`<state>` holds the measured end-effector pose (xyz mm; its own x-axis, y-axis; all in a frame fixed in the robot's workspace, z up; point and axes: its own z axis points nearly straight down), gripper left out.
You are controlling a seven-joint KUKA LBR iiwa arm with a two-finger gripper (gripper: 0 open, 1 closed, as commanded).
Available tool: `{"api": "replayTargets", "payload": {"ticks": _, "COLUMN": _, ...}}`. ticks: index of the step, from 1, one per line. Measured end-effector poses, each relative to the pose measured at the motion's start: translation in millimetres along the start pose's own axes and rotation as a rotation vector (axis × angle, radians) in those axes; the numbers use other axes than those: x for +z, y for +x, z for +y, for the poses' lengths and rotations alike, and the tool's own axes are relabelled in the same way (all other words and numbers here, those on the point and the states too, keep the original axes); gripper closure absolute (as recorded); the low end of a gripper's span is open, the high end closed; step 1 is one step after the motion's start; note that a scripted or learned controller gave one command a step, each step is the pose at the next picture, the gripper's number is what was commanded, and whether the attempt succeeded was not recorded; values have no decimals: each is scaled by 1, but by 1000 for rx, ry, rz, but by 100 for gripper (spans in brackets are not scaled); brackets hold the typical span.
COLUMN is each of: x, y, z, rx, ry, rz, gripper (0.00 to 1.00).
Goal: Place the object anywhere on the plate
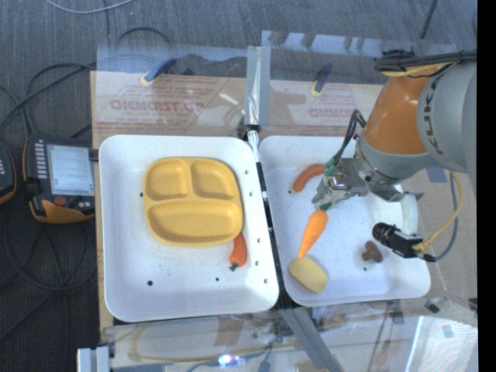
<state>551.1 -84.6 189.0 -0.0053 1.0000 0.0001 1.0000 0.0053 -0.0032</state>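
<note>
Pincer [335, 190], grip state unclear, hovers just above-right of carrot [312, 232], whose long axis slants toward it.

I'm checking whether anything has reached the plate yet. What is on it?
Nothing lies in the three compartments of the yellow plate. A small red-orange pepper lies on the bin floor at its lower right corner. Whether it touches the rim cannot be told.

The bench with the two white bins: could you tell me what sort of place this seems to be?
Probably a robotics lab test bench: a grey arm over white bins holding toy food, a control pendant, and loose cables on the floor.
</note>
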Motion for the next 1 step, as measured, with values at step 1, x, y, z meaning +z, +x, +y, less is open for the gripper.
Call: {"api": "replayTargets", "payload": {"ticks": 1, "x": 8, "y": 72, "z": 38, "rx": -25, "ry": 2, "rz": -1, "gripper": 100}}
